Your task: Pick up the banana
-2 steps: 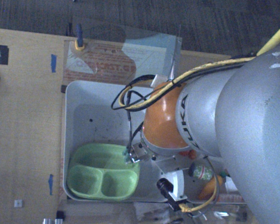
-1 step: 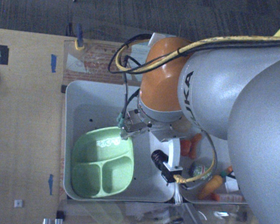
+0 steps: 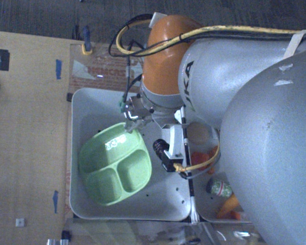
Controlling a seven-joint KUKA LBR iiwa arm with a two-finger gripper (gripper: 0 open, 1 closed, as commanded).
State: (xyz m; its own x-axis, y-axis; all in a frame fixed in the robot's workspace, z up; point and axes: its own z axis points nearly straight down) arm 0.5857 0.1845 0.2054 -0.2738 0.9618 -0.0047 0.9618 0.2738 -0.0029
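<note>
Banana: its place cannot be fixed, and it probably lies under the arm (image 3: 260, 129), which covers most of the right bin (image 3: 224, 222). The gripper (image 3: 134, 117) hangs over the left bin (image 3: 78, 139), at the far rim of a green divided plate (image 3: 115, 167). Whether it is released or clenched cannot be told. If this guess holds, the banana's long axis is unreadable and it lies to the gripper's right.

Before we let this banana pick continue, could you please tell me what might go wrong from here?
1. The gripper sits at the rim of the green divided plate, so it may snag or shove the plate rather than reach a banana.
2. I cannot make out a banana; the arm covers much of the right bin, so the target may be hidden.
</note>
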